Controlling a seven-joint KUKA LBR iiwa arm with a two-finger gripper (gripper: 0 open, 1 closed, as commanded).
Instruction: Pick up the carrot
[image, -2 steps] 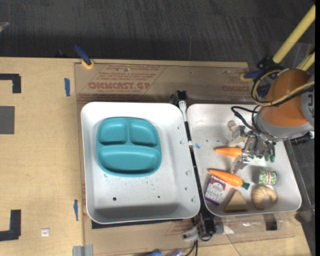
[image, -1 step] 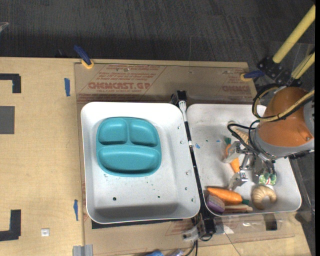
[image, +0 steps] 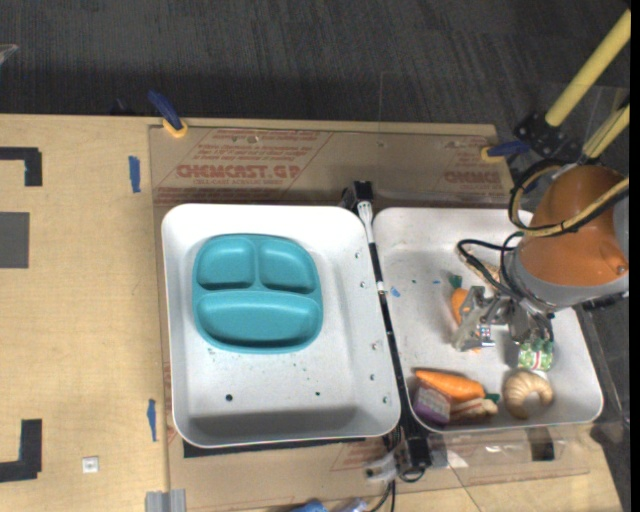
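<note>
On the bench, the left bin (image: 190, 400) carries a teal divided plate (image: 258, 292). Inside the right bin (image: 420, 235), the arm (image: 572, 240) reaches down, its gripper (image: 478, 325) beside an orange carrot (image: 458, 302); whether it grips, I cannot tell. Another carrot (image: 450, 383), a purple item (image: 432, 404) and an onion (image: 527, 392) lie along the front edge.

The bench (image: 70, 330) was pale wood, marked with black tape corners along its left side and short blue tape strips. A brown cardboard sheet (image: 320, 160) with red print lay flat on it, held at its far edge by blue and yellow clamps (image: 168, 113). Two shallow white bins rested on that sheet, touching along a black seam: the left bin (image: 340, 300) and the right bin (image: 410, 240). A small white square (image: 90, 464), perhaps a tag, lay on the bench near the lower left corner
</note>
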